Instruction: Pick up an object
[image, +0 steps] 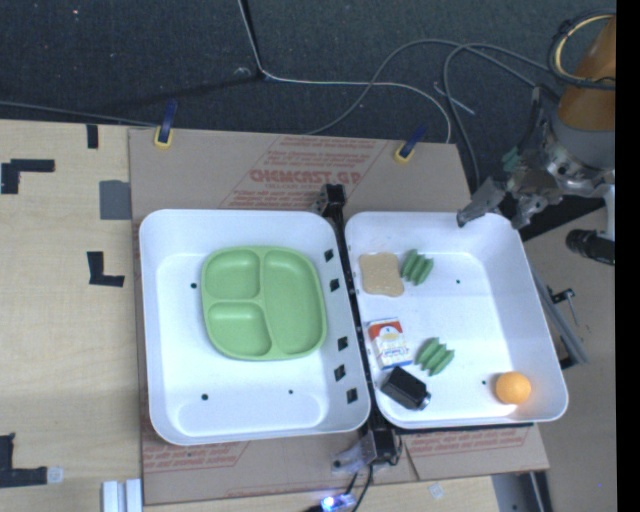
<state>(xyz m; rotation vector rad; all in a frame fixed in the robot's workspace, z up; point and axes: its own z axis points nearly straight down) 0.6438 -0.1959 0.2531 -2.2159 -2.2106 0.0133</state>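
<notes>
The right bin (530, 300) holds several small objects. A tan square piece (381, 274) lies near its upper left, with a green ridged piece (416, 266) beside it. A red and white packet (388, 343) sits lower, next to a second green ridged piece (434, 355). A black block (405, 388) rests near the bin's front left corner. An orange ball (512, 388) is at the front right. My gripper (495, 212) hangs over the bin's back right corner, above the rim, open with nothing between its fingers. It is well apart from all the objects.
The left bin (170, 330) carries a green divided plate (265, 302). A black hinge strip (340, 300) runs between the two bins. Cables (420, 60) trail across the dark floor behind the bench, and yellow clamps (406, 150) pin the cardboard's back edge.
</notes>
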